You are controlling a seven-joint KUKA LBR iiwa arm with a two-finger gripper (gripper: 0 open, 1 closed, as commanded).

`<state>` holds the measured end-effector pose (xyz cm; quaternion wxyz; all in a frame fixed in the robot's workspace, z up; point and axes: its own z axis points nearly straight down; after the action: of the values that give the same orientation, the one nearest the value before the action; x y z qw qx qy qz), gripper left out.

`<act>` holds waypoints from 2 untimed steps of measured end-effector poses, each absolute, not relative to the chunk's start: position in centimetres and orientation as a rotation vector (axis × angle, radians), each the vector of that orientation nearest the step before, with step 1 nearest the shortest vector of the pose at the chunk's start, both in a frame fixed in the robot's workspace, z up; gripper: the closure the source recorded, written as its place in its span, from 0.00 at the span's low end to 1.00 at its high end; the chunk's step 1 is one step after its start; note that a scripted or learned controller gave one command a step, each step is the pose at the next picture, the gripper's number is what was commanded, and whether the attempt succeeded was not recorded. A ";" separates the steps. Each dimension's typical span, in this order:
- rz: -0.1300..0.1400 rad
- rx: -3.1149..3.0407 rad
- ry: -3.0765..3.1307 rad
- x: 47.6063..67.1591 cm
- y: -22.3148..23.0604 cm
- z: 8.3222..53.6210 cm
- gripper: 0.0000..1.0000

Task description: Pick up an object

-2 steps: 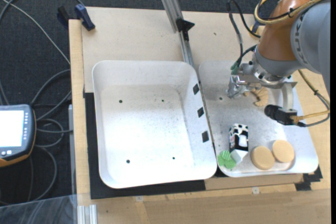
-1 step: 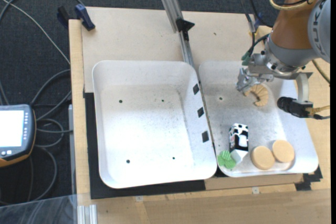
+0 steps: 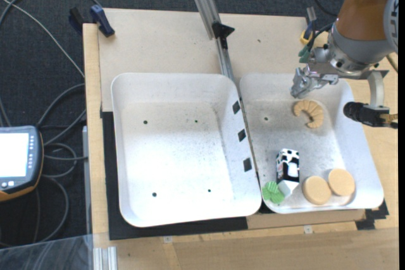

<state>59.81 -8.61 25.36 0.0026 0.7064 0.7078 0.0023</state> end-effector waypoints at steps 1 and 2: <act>0.000 2.217 2.230 60.6 -3.9 24.0 1.00; 0.004 2.215 2.228 62.1 1.0 23.8 1.00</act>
<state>62.10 1.02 23.84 0.0000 0.7049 0.7093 0.0013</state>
